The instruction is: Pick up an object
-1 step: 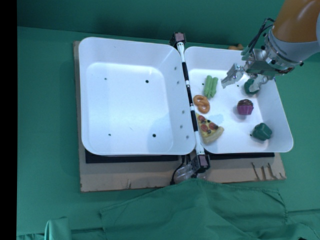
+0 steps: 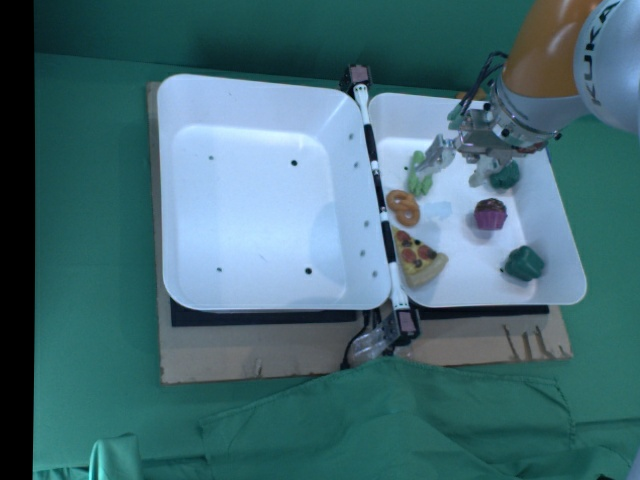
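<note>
Both bins [image 2: 270,98] look like smooth, faintly glossy white plastic, resting on matt brown cardboard [image 2: 250,358]. Green cloth [image 2: 400,423], matt and creased, covers the bench. The arm [image 2: 560,28] has a glossy orange shell.

My bench [image 2: 100,218], draped in green, bears a cardboard sheet [image 2: 260,363] under two white bins [image 2: 170,168] and crumpled cloth [image 2: 400,428].

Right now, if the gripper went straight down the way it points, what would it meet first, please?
Probably the green pea pod: the gripper hangs over the right bin, angled down-left toward it. Depth is unclear, so it may meet bare floor beside it.
</note>
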`<act>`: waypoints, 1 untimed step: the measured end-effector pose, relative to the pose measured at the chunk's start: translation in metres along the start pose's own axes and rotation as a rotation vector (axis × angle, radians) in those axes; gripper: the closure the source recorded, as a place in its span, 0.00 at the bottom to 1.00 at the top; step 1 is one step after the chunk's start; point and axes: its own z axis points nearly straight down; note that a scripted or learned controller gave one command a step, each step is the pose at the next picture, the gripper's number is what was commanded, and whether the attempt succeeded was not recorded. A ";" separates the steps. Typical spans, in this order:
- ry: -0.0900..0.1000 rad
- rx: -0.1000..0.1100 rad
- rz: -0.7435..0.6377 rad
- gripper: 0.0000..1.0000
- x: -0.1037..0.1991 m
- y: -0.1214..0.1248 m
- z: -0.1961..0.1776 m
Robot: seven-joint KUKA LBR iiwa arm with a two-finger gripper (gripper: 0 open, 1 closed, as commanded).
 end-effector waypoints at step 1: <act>0.000 -0.006 0.005 0.00 -0.018 -0.056 0.065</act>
